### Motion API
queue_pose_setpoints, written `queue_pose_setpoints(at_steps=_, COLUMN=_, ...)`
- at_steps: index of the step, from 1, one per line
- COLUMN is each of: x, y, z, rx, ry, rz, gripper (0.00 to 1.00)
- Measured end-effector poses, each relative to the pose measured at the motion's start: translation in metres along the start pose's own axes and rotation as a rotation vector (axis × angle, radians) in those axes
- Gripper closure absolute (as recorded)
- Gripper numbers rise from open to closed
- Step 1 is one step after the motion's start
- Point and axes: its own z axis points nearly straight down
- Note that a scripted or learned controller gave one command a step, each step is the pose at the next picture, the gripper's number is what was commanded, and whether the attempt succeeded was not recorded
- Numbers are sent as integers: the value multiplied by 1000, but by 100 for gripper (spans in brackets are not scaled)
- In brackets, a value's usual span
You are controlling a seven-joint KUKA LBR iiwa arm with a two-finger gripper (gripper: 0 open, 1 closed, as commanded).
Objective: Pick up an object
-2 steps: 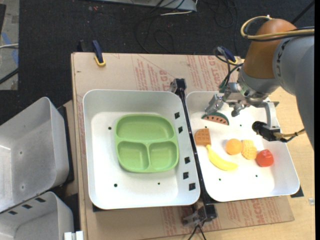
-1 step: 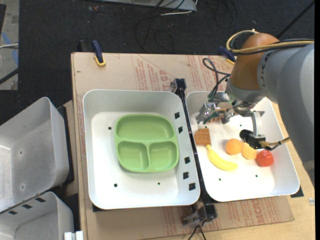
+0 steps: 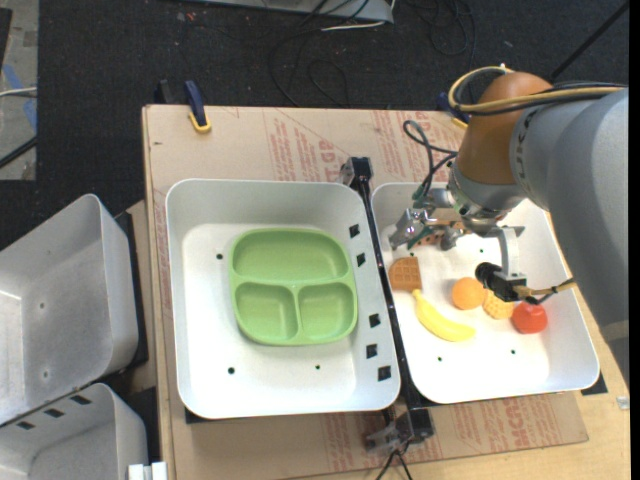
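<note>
Several toy foods lie in the right bin (image 3: pixel 560 368): a brown square cracker (image 3: pixel 405 273), a yellow banana (image 3: pixel 443 320), an orange (image 3: pixel 468 293), a small yellow piece (image 3: pixel 497 305) and a red tomato (image 3: pixel 530 316). My gripper (image 3: pixel 427 228) hangs low over the upper left part of this bin, just above and slightly right of the cracker. The wrist and cables hide much of it. I see no toy clearly held in it.
The left bin (image 3: pixel 200 368) holds a green three-part plate (image 3: pixel 294 285). A black divider (image 3: pixel 375 268) runs between the bins. Grey tubs (image 3: pixel 60 288) stand at the far left. The arm's grey body (image 3: pixel 580 178) covers the right bin's upper right.
</note>
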Motion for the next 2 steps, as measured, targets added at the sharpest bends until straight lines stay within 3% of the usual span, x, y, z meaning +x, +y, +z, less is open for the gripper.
queue_pose_setpoints(at_steps=1, x=0, y=1, z=-12, rx=-4, ry=0, rz=0, gripper=100)
queue_pose_setpoints(at_steps=2, x=0, y=-1, z=-75, rx=-8, ry=0, rz=0, gripper=100)
